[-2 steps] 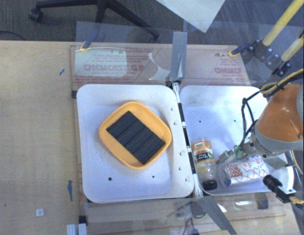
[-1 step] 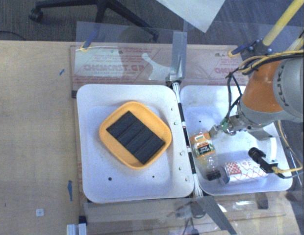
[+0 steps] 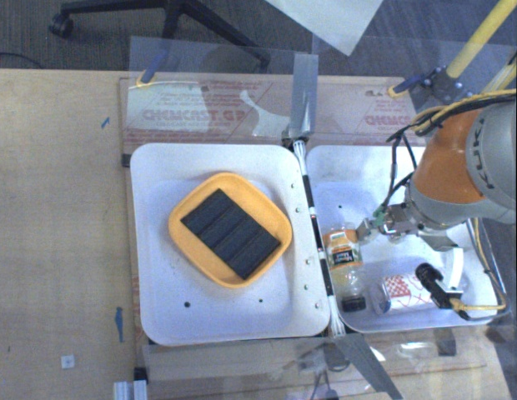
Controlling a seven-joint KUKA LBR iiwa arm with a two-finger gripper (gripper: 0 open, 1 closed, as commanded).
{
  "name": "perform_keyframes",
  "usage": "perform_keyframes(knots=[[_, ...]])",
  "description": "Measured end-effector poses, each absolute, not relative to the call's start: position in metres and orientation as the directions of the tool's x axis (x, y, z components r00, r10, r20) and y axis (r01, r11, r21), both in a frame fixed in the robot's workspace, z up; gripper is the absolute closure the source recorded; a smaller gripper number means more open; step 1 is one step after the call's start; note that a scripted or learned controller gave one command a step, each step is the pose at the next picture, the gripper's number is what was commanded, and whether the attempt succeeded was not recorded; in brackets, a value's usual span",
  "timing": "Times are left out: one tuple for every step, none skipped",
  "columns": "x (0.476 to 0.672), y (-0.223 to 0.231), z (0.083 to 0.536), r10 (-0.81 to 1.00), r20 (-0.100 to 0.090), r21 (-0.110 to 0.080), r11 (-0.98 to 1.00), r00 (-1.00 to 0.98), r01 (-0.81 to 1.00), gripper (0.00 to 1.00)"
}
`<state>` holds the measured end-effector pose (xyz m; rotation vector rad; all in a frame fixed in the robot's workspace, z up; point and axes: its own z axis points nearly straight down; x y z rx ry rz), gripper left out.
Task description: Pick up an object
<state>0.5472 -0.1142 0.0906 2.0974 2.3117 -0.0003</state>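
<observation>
Camera view: nearest in the right bin lies a checkered box, then a bottle along its left wall. Just beyond the bottle hangs the gripper; whether it is spread or closed cannot be told. The left bin bears a yellow tray.

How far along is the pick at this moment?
Done: the gripper is down in the right bin, beside the bottle. In hand: nothing visibly held; the bottle and checkered packet lie on the bin floor. Left: grasping and lifting one.
</observation>
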Motion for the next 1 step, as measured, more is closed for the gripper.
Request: perform_keyframes(knots=[[0.5516, -0.1803, 0.0886, 1.0, -0.005, 0.008, 0.03, -0.03, 1.0, 0.0]])
